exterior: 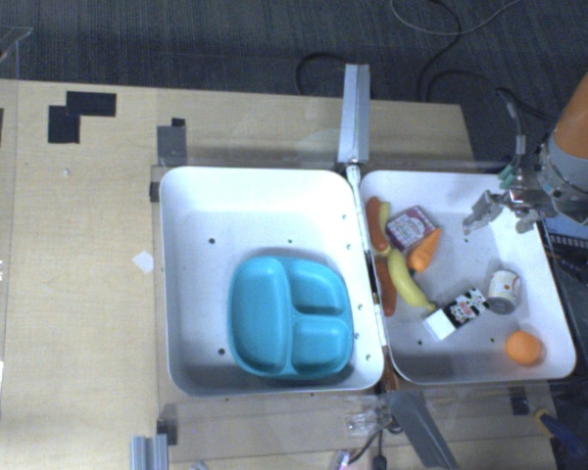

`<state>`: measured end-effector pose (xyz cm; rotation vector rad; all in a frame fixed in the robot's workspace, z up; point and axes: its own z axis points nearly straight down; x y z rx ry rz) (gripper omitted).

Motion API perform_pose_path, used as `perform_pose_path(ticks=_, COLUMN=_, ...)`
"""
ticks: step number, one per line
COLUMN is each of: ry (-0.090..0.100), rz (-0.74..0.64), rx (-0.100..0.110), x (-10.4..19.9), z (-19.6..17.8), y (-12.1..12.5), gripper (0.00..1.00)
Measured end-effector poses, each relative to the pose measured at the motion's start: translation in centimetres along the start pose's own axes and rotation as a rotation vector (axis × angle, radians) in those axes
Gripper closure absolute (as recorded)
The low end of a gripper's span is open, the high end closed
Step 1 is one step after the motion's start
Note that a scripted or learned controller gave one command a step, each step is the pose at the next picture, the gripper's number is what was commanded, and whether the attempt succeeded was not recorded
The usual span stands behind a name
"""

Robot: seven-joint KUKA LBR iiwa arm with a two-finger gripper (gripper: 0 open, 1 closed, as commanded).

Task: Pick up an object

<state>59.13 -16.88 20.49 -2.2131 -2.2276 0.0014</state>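
A pale wooden bench (69, 292) sits on dark carpet, cables trailing across the floor behind it, and two shallow white bins lie side by side on top. The right bin (559, 360) holds all the small stuff. Along its left wall lies a reddish sausage-like piece (376, 225), with a yellow banana (406, 282) angled just beside it. Between them and the middle sits a small maroon packet (409, 228), and an orange carrot (426, 251) leans against its lower edge, touching the banana's upper end. Nearer the front there's a black-and-white boxy item (458, 311), and just beside it a small white cup (503, 289) lying on its side. An orange ball (523, 348) rests alone in the front right corner, apart from the rest.

Over the bin's far right corner the gripper (500, 213) hovers, its two fingers spread wide with nothing between them, well above the cup and clear of every item. The orange band of the arm (583, 125) shows at the right.

The left bin (186, 213) carries a blue divided tray (289, 313), sitting toward the front.
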Motion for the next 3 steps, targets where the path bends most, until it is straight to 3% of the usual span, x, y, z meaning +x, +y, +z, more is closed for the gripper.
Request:
perform_pose_path(ticks=1, ry=0.000, rz=0.083, rx=-0.003, x=5.3, z=11.0, y=0.8, gripper=0.00)
perform_pose_path(ticks=2, ry=0.001, rz=0.081, rx=-0.002, x=5.4, z=10.3, y=0.9, gripper=1.00)
perform_pose_path(ticks=3, ry=-0.002, rz=0.089, rx=-0.002, x=10.3, z=-3.2, y=2.0, gripper=1.00)
